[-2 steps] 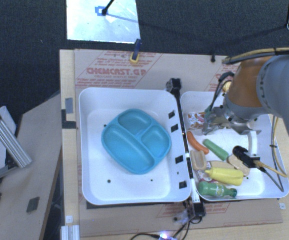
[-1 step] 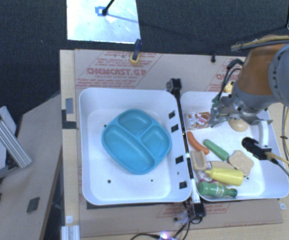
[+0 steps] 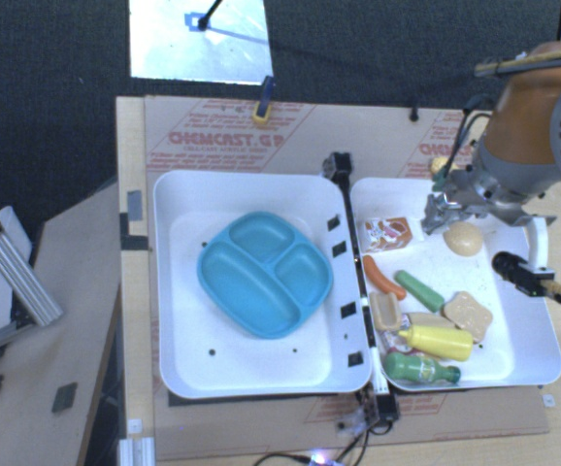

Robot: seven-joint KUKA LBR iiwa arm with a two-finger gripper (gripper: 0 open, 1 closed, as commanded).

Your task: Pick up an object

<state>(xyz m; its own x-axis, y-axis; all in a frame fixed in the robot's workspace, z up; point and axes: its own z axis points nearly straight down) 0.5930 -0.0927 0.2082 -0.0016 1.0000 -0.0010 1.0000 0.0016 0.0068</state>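
Gripper hangs low near the right bin's far edge, just beside the beige bun; we cannot tell its state. Risk, we judge: closing off-centre, nudging the bun aside.

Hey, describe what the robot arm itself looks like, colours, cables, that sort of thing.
The arm is rounded, grey with a broad orange band above the wrist. Dark cables loop beside it, and a metallic silver gripper sits at its end.

Food clutter along right bin's near-left
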